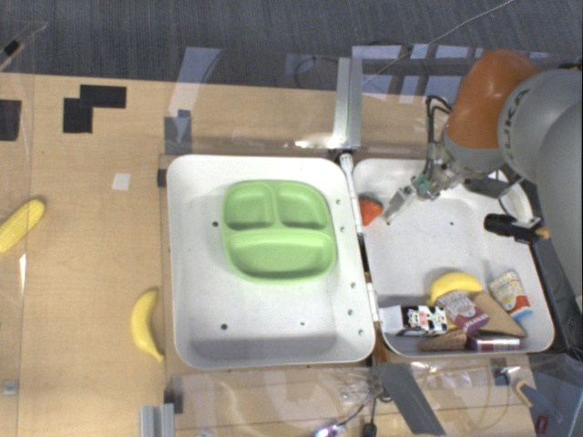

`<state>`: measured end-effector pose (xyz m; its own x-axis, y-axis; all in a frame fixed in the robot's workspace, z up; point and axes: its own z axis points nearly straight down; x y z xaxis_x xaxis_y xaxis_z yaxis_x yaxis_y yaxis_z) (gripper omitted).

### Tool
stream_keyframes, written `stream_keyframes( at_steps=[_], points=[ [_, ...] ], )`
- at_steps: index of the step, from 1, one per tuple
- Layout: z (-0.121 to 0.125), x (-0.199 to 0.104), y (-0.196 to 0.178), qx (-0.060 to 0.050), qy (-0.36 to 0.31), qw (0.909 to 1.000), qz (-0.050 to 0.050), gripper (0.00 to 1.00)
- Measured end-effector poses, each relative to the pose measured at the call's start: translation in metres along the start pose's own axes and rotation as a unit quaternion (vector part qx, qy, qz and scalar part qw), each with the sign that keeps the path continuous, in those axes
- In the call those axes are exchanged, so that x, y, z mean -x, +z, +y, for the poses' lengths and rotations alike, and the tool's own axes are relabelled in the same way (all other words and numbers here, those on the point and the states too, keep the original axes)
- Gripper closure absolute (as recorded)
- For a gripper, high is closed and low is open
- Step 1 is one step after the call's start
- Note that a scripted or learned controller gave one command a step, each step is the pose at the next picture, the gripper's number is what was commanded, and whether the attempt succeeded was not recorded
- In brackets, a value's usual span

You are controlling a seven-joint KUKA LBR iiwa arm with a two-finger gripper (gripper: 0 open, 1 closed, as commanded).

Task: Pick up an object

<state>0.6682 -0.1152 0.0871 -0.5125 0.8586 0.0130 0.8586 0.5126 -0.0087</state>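
Observation:
My gripper (397, 205) reaches down into the back left part of the right bin (428, 253), slanting toward the lower left. Its tip is just right of a small red-orange object (369, 211) that lies against the bin's left wall. I cannot tell whether the two touch. At the front of the same bin sits a cluster: a yellow banana-like piece (454, 285), a small white box with dark print (424, 318), a brown cone-shaped toy (499, 315) and a small cup with a red and blue label (509, 291).
The left bin (196, 326) holds a green divided plate (277, 228). On the bench left of the bins lie a yellow banana (146, 324) and a yellow corn cob (20, 225). A metal divider (350, 107) stands behind the bins.

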Motion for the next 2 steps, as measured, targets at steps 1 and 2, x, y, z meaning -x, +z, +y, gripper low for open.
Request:
stream_keyframes(
  at_steps=[1,2],
  points=[
    [0.0046,0.0019,-0.0112,0.008,-0.003,0.9999,-0.007,1.0],
    [0.0036,-0.0019,-0.0097,0.002,-0.004,1.0,0.0,0.0]
  ],
)
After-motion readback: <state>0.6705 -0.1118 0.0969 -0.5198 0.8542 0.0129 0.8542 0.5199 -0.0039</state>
